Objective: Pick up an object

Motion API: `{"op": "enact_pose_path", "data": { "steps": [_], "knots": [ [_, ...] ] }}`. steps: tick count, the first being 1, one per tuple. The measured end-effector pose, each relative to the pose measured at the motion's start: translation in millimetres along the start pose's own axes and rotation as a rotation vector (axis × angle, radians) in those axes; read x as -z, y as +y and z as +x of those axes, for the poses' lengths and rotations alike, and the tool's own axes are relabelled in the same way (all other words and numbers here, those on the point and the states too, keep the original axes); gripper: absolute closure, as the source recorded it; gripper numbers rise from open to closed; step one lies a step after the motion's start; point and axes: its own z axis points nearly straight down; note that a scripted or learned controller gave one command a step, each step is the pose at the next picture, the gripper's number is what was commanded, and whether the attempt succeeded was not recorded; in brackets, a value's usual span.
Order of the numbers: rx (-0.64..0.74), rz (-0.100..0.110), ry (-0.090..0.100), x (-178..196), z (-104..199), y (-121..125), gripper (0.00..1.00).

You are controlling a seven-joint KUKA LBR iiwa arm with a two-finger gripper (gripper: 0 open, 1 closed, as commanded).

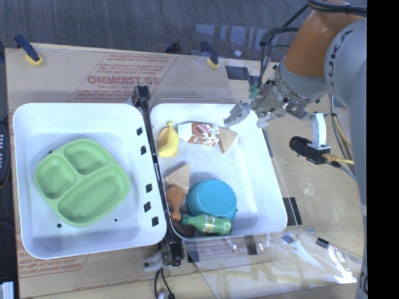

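The two-finger metal gripper (240, 114) hangs over the far right corner of the right-hand shallow white bin (265, 185), its tip just above the bin's rim; whether it is parted or closed cannot be told from this slant, and nothing shows between its tips. Behind it the grey arm with its orange band (318, 33) reaches in from the right, with black cables looping around the wrist. Just beside the gripper, toward the bin's middle, lies a small white printed packet with a brown and red picture (199, 133), and a tan wedge-shaped block (228, 141) touches the packet's right end. Left of the packet a yellow banana-shaped toy (167, 140) rests against the bin's left wall. Nearer the front, a second tan wedge (179, 177) lies beside a round blue plastic bowl turned upside down (212, 199). A brown-orange toy piece (176, 199) sits at the bowl's left, and a small green bottle with a yellow cap (207, 224) lies on its side touching the bowl's front edge. The left-hand white bin (25, 185) holds a light green plastic plate with three compartments (82, 181). Both bins sit on a brown cardboard sheet with red printing (118, 76), which blue and yellow clamps (28, 50) pin to the bench.
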Motion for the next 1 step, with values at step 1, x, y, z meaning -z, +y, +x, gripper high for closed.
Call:
{"op": "enact_pose_path", "data": {
  "steps": [1],
  "knots": [
    [0.036, 0.000, 0.001, -166.5, 23.5, -26.4, 0.00]
  ]
}}
